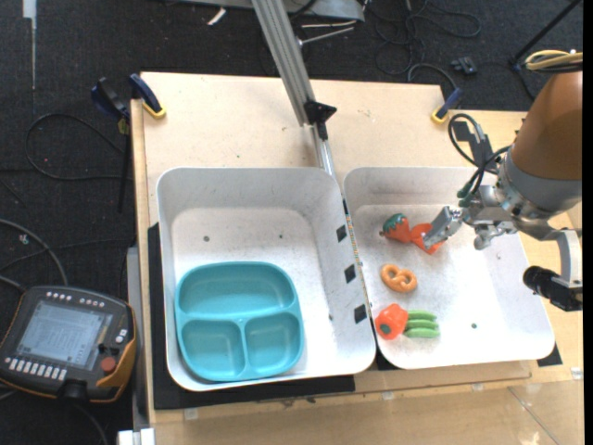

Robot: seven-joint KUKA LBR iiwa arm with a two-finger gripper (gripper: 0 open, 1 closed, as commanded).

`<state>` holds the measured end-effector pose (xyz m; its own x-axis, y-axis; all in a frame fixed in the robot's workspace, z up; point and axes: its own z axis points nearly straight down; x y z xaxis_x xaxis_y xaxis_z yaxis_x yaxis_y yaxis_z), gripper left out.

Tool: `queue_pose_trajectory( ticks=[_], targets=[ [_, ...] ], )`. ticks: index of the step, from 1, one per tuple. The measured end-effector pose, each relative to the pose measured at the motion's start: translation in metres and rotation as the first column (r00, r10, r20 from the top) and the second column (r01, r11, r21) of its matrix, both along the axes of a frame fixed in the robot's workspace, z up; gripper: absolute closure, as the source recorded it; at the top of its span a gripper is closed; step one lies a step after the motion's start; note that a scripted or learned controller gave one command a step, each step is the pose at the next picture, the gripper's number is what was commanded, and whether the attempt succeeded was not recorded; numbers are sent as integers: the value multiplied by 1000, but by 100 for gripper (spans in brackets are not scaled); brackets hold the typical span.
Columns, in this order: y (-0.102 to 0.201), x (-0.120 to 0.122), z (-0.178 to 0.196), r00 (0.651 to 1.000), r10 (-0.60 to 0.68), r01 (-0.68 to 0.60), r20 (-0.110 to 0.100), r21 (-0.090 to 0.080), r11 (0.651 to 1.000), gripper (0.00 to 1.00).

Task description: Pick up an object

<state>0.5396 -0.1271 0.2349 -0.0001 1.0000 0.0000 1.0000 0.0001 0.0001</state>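
Your gripper [454, 226] is pinching the orange toy [415, 233] in the right bin [519, 323], so you must lift next.

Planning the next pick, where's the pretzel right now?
The pretzel lies in the right bin, toward its left side, between the orange toy above and the carrot below.

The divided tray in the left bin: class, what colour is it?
The divided tray is turquoise, seen in the camera view.
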Motion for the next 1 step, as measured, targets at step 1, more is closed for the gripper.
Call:
queue_pose_trajectory(
  ticks=[1],
  targets=[
    [95, -33, -42, 1000, 9, -9, -6, 4, 1000, 0]
  ],
)
